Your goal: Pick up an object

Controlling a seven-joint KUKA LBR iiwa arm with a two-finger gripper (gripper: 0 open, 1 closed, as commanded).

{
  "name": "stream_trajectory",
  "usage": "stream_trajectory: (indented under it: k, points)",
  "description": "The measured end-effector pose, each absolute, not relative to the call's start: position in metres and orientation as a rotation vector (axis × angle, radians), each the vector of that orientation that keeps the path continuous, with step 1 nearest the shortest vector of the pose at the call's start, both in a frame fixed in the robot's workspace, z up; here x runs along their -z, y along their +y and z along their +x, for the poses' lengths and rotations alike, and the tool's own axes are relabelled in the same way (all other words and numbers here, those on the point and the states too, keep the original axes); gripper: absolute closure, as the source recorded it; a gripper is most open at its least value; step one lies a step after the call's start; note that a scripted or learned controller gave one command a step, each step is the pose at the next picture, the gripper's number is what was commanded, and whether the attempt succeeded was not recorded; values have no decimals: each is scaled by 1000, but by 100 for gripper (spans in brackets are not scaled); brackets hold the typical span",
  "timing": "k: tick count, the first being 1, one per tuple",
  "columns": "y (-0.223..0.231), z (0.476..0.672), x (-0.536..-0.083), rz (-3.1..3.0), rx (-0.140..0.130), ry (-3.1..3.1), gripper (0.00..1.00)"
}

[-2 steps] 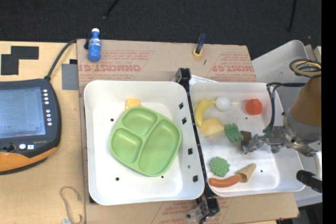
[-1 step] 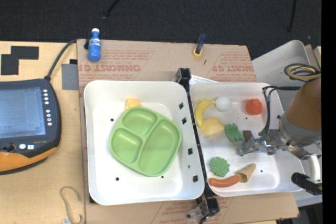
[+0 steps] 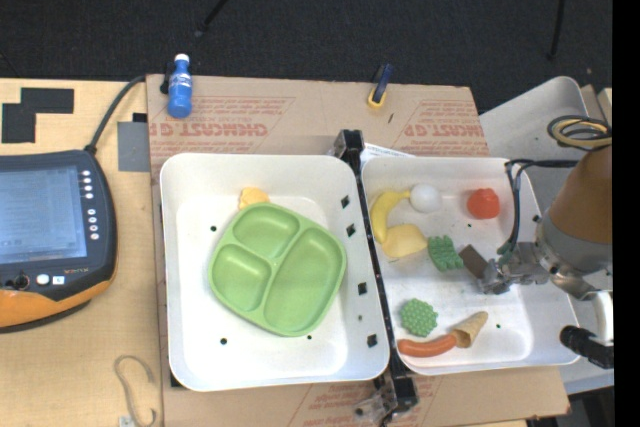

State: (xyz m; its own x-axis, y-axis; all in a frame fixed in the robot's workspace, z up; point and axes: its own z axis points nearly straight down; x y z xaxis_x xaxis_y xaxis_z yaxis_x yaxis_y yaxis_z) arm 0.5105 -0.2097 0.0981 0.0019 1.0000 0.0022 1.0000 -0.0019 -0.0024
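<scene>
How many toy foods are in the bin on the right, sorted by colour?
Yellow: 2, banana and a yellow piece
White: 1, ball
Red or orange-red: 2, tomato, sausage
Green: 2
Tan: 1, cone
Total: 8

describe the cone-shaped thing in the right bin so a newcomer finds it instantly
Look in the right bin, near its front edge. The ice cream cone lies on its side just right of the red sausage; it alone is tan and tapered.
</scene>
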Motion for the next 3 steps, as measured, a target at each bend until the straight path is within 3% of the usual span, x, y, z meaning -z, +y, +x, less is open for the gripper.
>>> stream_trajectory:
  k: [3]
  points:
    - [-208, 519, -229, -2221, 1, -2223, 100]
